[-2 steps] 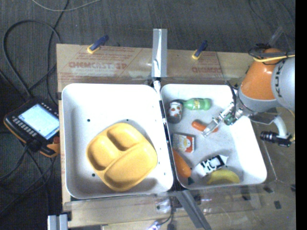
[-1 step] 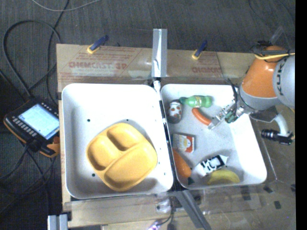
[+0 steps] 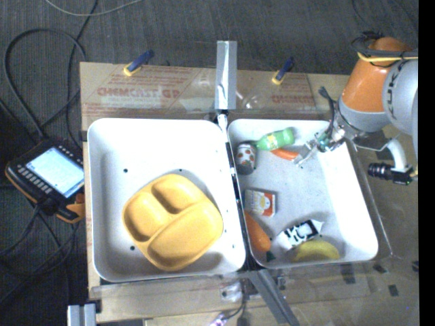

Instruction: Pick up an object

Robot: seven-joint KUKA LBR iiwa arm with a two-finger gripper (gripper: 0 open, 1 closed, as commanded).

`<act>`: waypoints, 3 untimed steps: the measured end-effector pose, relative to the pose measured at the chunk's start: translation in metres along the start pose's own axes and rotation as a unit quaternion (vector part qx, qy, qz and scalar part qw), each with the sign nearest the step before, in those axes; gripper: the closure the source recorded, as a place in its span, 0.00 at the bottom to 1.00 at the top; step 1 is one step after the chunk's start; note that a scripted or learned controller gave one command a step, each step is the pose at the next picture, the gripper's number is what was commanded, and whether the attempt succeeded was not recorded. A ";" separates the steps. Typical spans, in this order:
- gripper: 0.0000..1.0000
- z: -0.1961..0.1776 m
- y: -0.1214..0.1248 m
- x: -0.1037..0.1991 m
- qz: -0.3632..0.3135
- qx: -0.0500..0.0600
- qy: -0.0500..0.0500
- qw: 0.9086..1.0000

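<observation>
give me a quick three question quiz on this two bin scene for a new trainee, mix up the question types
1. True or false: the yellow tray lies in the right bin.
2. Which thing lies nearest the gripper? A. banana B. green bottle C. yellow tray
3. Fill in: the banana lies at the right bin's ____ edge, near or far from the camera.

Key
1. False; it lies in the left bin.
2. B; the bottle sits at the far end of the right bin, where the gripper hangs.
3. Near.
</observation>
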State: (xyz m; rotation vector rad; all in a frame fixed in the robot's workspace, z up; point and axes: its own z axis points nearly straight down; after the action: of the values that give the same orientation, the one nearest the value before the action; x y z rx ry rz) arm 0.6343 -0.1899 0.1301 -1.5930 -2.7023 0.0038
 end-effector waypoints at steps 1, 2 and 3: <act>0.00 0.000 0.000 -0.001 0.001 -0.001 -0.001 1.000; 0.00 0.042 0.014 0.009 -0.008 -0.004 -0.006 1.000; 1.00 0.032 0.016 0.009 -0.009 -0.004 -0.008 1.000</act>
State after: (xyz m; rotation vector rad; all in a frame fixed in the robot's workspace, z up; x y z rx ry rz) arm 0.6440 -0.1745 0.0981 -1.5778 -2.7319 0.0045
